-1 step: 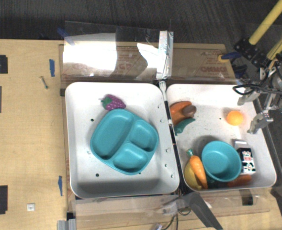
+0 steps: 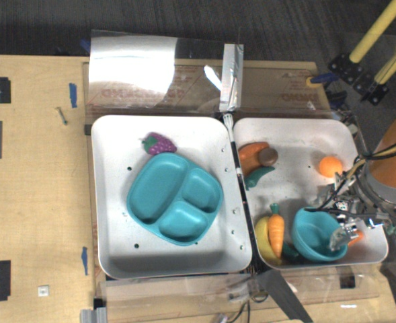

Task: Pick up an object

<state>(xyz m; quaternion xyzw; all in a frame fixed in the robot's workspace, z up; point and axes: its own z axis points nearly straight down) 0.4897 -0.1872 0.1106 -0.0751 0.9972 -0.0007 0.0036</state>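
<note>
Hand (image 2: pixel 343 229) low at teal bowl (image 2: pixel 317 233) rim, rt bin (image 2: pixel 298 130); grip state unclear. Clamp rim squarely, lift straight, avoid carrot (image 2: pixel 276 231).

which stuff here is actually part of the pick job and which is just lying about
In play:
jaws, low in the right bin
teal bowl beside them
carrot
orange ball

Lying about:
teal divided plate in the left bin
purple grapes
clear plastic sheet behind the bins
</note>
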